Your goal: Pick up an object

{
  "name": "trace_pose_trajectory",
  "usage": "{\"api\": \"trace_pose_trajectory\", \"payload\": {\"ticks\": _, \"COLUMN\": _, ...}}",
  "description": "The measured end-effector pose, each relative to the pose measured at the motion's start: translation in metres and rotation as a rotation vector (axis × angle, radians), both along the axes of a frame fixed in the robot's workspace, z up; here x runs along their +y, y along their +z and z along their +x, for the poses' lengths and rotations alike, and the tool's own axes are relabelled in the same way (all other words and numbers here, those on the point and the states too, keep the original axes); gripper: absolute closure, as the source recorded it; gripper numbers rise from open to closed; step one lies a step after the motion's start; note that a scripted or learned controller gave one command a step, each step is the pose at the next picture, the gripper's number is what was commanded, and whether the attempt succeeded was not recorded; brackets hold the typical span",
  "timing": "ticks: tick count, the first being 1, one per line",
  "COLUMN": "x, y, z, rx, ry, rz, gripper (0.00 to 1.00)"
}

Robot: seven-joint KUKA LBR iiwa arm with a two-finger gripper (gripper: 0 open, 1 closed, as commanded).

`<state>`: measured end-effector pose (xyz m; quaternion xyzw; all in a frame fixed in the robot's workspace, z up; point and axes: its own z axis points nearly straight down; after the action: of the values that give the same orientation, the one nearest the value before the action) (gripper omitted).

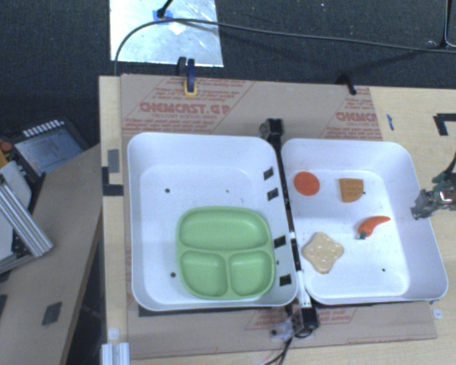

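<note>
The right bin (pixel 410 166) holds a round red-orange disc (pixel 307 183), a small tan square piece (pixel 351 189), an orange carrot-shaped piece (pixel 373 224) and a pale bread-slice piece (pixel 322 252). A green divided plate (pixel 225 251) lies in the left bin (pixel 148 166). My gripper (pixel 433 200) shows at the frame's right edge, just outside the right bin's right wall, apart from all the pieces. It is small and partly cut off.
The bins sit side by side on a cardboard sheet (pixel 213 101) over the wooden bench. A black clip strip (pixel 280 204) joins the bins in the middle. A yellow clamp (pixel 189 78) holds the cardboard at the back. Cables run across the dark floor behind.
</note>
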<state>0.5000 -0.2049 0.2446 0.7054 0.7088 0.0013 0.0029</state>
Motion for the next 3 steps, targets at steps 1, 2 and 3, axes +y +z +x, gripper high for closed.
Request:
{"api": "trace_pose_trajectory", "payload": {"ticks": 1, "x": 0.051, "y": 0.004, "z": 0.009, "rx": 0.002, "ry": 0.005, "rz": 0.004, "gripper": 1.0}}
{"api": "trace_pose_trajectory", "payload": {"ticks": 2, "x": 0.101, "y": 0.01, "z": 0.03, "rx": 0.001, "ry": 0.006, "rz": 0.003, "gripper": 1.0}}
{"api": "trace_pose_trajectory", "payload": {"ticks": 3, "x": 0.149, "y": -0.006, "z": 0.044, "rx": 0.005, "ry": 0.005, "rz": 0.004, "gripper": 1.0}}
